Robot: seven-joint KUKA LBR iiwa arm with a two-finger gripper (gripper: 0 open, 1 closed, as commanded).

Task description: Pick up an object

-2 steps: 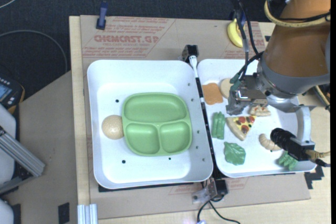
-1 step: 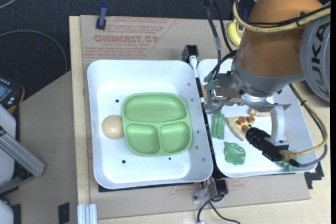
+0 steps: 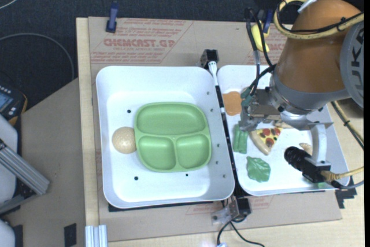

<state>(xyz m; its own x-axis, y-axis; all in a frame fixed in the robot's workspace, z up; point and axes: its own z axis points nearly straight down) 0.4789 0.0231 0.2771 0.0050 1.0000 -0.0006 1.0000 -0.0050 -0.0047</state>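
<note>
My gripper [image 3: 250,120] hangs low over the left part of the right bin [image 3: 289,187], under the big orange wrist. Just below it lies a long green piece [image 3: 240,140], and a toy pizza slice [image 3: 266,139] rests to the right of that piece. An orange round item [image 3: 232,103] sits just to the gripper's upper left, by the bin's left wall. A green leafy piece [image 3: 258,169] lies nearer the front. I see nothing gripped.
The left bin [image 3: 110,124] bears a green divided plate [image 3: 172,136] with a beige round bun [image 3: 124,139] touching its left side. A black rail [image 3: 219,107] separates the bins. The arm covers the right bin's back right part.
</note>
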